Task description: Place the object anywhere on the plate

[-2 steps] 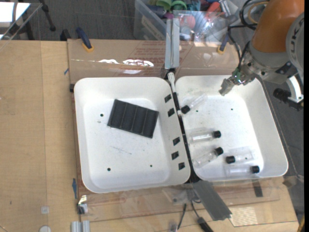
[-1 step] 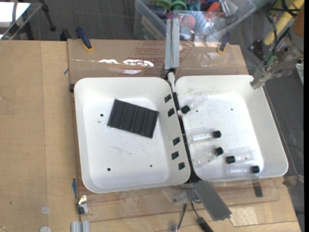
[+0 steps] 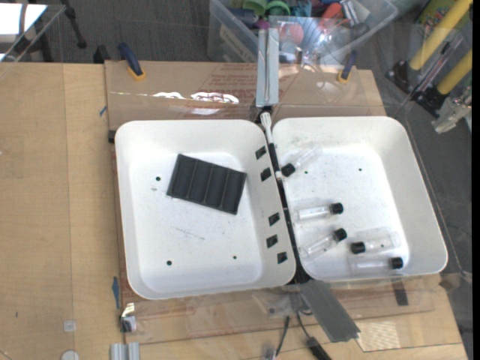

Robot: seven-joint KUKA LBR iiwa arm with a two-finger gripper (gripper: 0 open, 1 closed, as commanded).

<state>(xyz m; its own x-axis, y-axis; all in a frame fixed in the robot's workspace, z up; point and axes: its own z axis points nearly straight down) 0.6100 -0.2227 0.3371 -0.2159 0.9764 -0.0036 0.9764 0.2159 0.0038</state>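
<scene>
Right now I am looking at five clear vials (image 3: 324,242) with black caps lying on their sides in the right bin (image 3: 360,175), while the dark ribbed plate (image 3: 206,184) is sitting askew in the left bin (image 3: 187,257), well apart from them across the divide. How the jaws are standing I cannot tell. I am judging the pick as not yet made, so I am favouring the lone vial (image 3: 319,211) near the middle, planning on closing across its narrow body since it is likely rolling easily, then aiming for the plate's centre
</scene>
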